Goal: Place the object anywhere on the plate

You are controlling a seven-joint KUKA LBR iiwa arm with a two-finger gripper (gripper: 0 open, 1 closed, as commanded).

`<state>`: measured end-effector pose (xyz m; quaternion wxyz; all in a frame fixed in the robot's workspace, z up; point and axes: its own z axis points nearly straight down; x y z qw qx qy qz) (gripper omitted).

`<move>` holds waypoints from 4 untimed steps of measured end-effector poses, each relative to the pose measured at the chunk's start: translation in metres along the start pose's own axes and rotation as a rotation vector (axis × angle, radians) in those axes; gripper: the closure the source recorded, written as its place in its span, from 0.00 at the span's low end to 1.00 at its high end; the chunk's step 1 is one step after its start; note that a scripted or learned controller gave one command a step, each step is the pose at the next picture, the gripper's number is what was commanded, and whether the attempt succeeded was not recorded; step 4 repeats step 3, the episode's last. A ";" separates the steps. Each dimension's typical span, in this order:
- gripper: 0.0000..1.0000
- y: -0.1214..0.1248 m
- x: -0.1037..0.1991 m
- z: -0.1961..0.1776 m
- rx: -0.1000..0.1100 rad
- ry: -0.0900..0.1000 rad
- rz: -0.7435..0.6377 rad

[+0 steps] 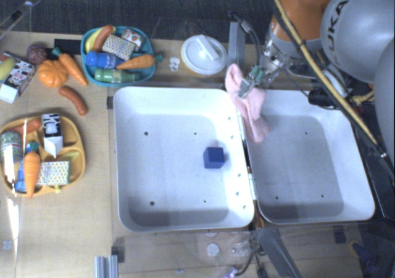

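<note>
Arm [358, 29], grey with an orange cap, reaches in from the right and ends near the back where the two bins meet. Left bin [154, 209] and right bin [321, 202] are shallow white trays with rounded corners and smooth, faintly glossy floors dotted with small holes. Cloth [250, 107], pink and limp, hangs from the gripper [254, 81], which is pinched on its upper fold; the free end drapes across the ridge between the bins, mostly over the right bin's back left corner. Plate [203, 54], as I judge it, is the round white disc with a raised centre lying on the bench just behind the left bin, close to the gripper. Block [214, 157], a small matte blue cube with crisp edges, sits in the left bin, well apart from the cloth. For this step: lift until the trailing end clears the bin wall, carry left and back over the disc, lower so the fabric pools on it, then let go. Risk, in my view: soft fabric may snag the rim or slide off the domed, slick surface, so centre it first.
</note>
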<state>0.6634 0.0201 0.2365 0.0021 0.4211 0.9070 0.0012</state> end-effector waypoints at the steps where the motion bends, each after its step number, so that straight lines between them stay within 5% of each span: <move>1: 1.00 0.028 0.047 -0.006 -0.001 0.000 -0.403; 2: 1.00 0.055 0.089 0.005 -0.004 0.000 -0.804; 3: 0.00 0.055 0.089 0.005 -0.004 -0.001 -0.804; 4: 0.00 0.055 0.089 0.005 -0.004 -0.001 -0.804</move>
